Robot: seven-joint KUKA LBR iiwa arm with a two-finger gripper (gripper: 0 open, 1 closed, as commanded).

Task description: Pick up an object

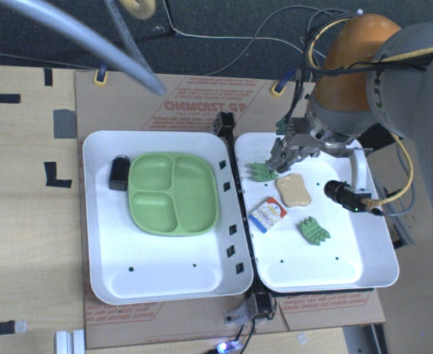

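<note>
1. Two shallow white bins are seen side by side on the desk [24, 198]: left bin [102, 257], right bin [349, 268].
2. The arm [364, 65] is reaching in from the right, with its orange band above the wrist; the hand [279, 162] is positioned over the upper-left part of the right bin.
3. Hand state: cannot be told. The tip is dark and seen from above at a slant.
4. A small green leafy object [260, 172] is located just at the hand's tip, near the right bin's left wall. Whether it is being touched or gripped cannot be told.
5. A tan bread-like piece [294, 190] is lying just below and right of the hand, on the bin floor.
6. A small red, white and blue packet [268, 214] is lying near the bread piece, to its lower left, apart from it.
7. A second green object [314, 231] is lying lower right of the packet, well apart from the hand.
8. A black cylindrical part [343, 195] with cabling is seen at the right side of the right bin, attached to the arm's side.
9. In the left bin, a green divided plate [174, 194] with three compartments is laid flat; a small black object [119, 173] is touching or just beside its left edge.
</note>
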